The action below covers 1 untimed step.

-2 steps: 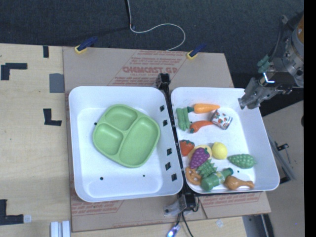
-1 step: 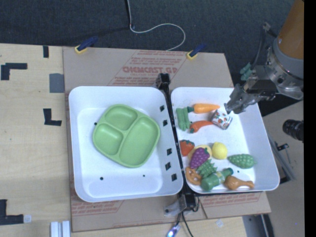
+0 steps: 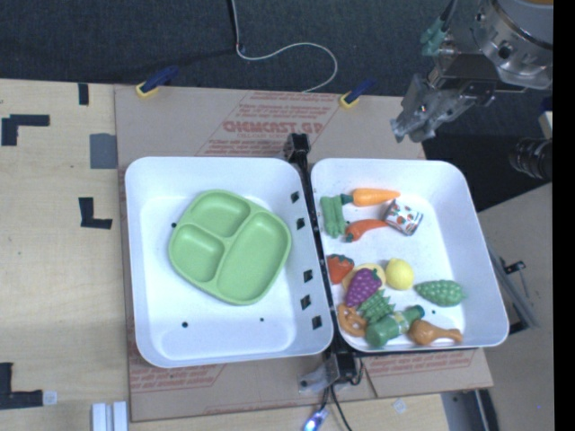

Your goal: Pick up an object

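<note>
The right bin (image 3: 471, 206) holds several toy foods: an orange carrot (image 3: 374, 196), a green pod (image 3: 331, 215), a red-orange pepper (image 3: 367, 228), a small red-and-white carton (image 3: 403, 216), a yellow lemon (image 3: 399, 275), purple grapes (image 3: 360, 286), a bumpy green fruit (image 3: 439, 292), a red tomato (image 3: 339, 268), green broccoli (image 3: 376, 310) and a drumstick (image 3: 432, 334). My gripper (image 3: 415, 126) hangs high above the bench beyond the right bin's far edge, apart from every object. Nothing shows between its fingers.
The left bin (image 3: 153, 196) holds a green divided plate (image 3: 231, 247). A black clip (image 3: 297, 145) joins the bins at their far edge. A white cable (image 3: 286, 52) loops across the dark floor behind the cardboard base. Yellow and blue clamps (image 3: 155, 82) hold the cardboard.
</note>
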Tool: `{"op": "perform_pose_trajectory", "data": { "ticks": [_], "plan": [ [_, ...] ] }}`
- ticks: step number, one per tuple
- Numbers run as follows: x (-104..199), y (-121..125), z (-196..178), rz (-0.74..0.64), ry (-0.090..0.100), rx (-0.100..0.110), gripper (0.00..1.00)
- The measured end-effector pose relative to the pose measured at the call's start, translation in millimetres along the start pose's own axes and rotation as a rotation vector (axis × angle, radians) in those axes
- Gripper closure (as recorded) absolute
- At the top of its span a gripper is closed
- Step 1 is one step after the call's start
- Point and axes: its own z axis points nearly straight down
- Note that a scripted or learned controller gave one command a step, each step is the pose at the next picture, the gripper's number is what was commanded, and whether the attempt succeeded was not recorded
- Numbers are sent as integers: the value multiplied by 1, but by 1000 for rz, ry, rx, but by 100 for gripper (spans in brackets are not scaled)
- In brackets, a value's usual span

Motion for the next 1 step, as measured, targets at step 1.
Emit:
{"op": "perform_pose_trajectory", "data": {
  "ticks": [1],
  "plan": [
    [-68, -23, 33, 15, -3, 15, 100]
  ]
}}
